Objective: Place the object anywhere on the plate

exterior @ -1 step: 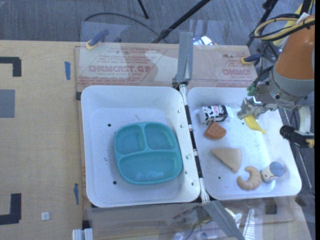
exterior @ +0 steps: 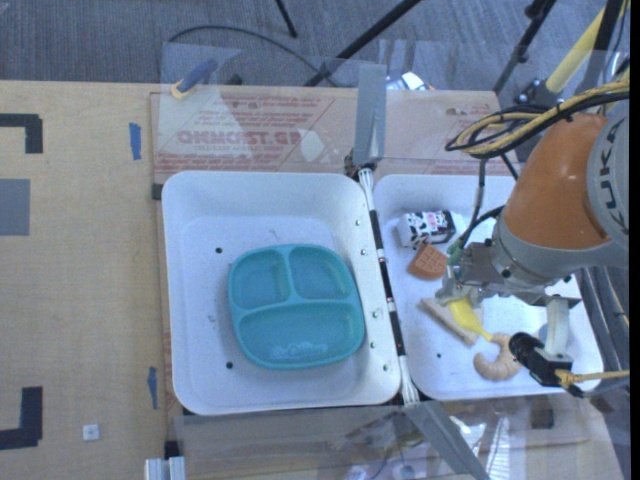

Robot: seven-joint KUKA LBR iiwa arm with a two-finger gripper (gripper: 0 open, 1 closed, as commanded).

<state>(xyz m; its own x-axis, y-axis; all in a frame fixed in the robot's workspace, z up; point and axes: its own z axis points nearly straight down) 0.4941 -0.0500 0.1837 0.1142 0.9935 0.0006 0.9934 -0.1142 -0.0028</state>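
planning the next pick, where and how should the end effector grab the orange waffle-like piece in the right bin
Grip the orange waffle piece across its two straight side edges, coming straight down from above. It seems to lie flat on the bin floor, apart from the black-and-white carton, so the edges look reachable.

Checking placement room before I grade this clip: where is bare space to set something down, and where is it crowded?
Free: all three compartments of the teal plate, plus the left bin floor bordering it. Crowded: the right bin, where the claw hangs over a yellow piece beside an orange piece, a black-and-white item and a tan piece.
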